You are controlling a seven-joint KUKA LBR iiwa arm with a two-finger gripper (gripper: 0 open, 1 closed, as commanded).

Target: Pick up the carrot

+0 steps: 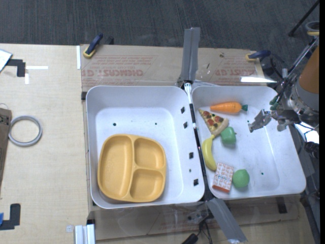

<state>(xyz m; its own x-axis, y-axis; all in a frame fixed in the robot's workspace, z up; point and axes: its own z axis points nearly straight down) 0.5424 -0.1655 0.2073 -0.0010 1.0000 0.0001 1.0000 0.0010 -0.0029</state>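
The carrot (227, 107) is orange with a small green top and lies flat near the back wall of the right bin (284, 187). My gripper (270, 121) hovers over the right side of that bin, to the right of the carrot and slightly nearer the front. Its fingers (258, 122) are spread apart with nothing between them. A clear gap of bin floor separates the gripper from the carrot.
In the right bin, a pizza slice (213, 120), a green pepper (228, 135), a banana (208, 152), a small snack box (223, 177) and a green ball (240, 178) lie left of and in front of the gripper. The left bin (101, 105) holds a yellow divided plate (133, 167).
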